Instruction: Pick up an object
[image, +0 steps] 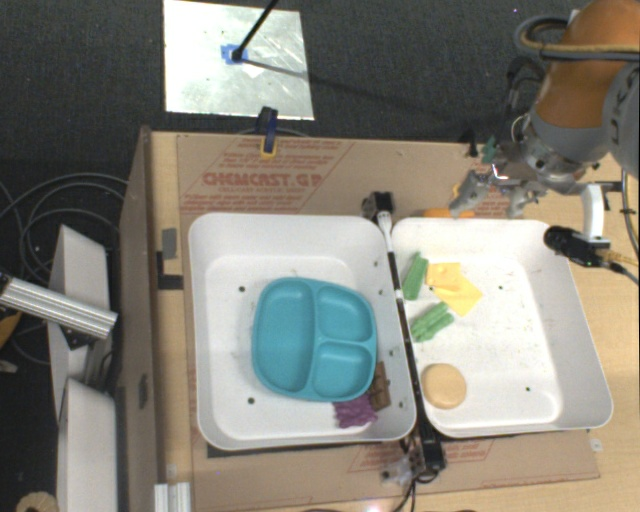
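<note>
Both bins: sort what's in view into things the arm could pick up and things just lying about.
Pickable, right bin: two green pieces, yellow piece, tan round piece.

Lying about: blue tray, purple piece, brown piece, cables, foil sheet.

teal divided plate (313, 338), yellow cheese (457, 287), green beans (431, 322), tan cookie (444, 385), purple grapes (352, 411), white bins (300, 235)

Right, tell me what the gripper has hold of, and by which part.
It cannot be told. The gripper sits above the far rim of the right bin, too small and blurred to read. The yellow piece lies in that bin.
</note>
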